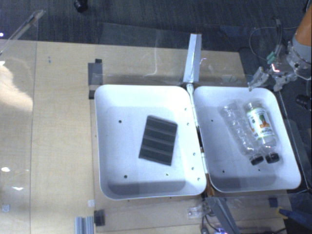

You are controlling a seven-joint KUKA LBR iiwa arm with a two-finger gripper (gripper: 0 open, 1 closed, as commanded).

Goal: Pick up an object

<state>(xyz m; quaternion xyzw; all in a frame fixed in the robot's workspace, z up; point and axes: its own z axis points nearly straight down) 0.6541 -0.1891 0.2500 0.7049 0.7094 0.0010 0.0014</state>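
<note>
The camera view looked down at a slant on a pale wooden table carrying two shallow white bins side by side. The left bin sat in the middle of the frame and held a dark ribbed rectangular pad, lying flat and slightly turned, well apart from every wall. The right bin held two clear plastic bottles lying close together near its right side: a bare bottle and, just beside it toward the right, a bottle with a white, green and orange label. Both had dark caps pointing toward the lower edge of the frame.

The tool hung at the upper right of the frame, above the far right corner of the right bin, with the arm's orange band showing at the frame's edge. Whether it was spread or pressed together could not be told, and nothing was visibly held in it. Judging by this, no object had been picked up yet; the reach down, the grasp and the lift all remained.
</note>
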